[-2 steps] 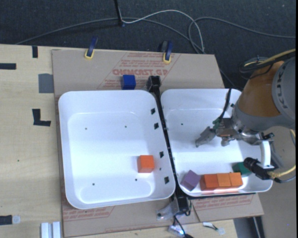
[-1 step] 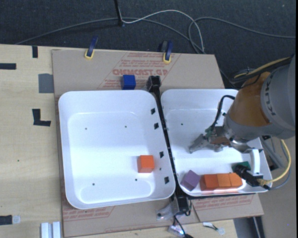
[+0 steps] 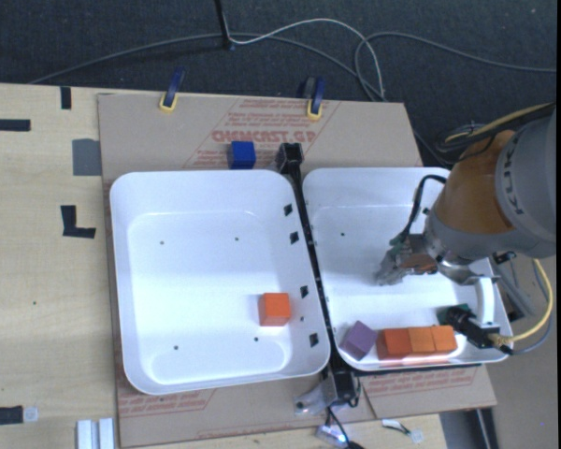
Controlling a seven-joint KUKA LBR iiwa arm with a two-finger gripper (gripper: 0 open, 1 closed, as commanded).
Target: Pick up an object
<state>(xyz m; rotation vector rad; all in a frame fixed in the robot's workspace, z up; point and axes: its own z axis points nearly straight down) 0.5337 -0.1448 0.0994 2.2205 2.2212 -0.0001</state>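
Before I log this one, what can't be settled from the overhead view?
- Gripper: small and blurred, with the wrist above it, so its state and any contact with the right bin can't be judged.
- Long orange block: seams hint at several cubes; too small to count.
- Purple block: touching the orange block or just beside it, unclear.
- Blue block: behind the left bin; its base is hidden by the rim.

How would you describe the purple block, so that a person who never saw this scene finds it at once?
Look in the right bin, along its near wall. A row of blocks lies there; the purple block is at its left end, beside the orange blocks. It alone is purple and sits turned at an angle.
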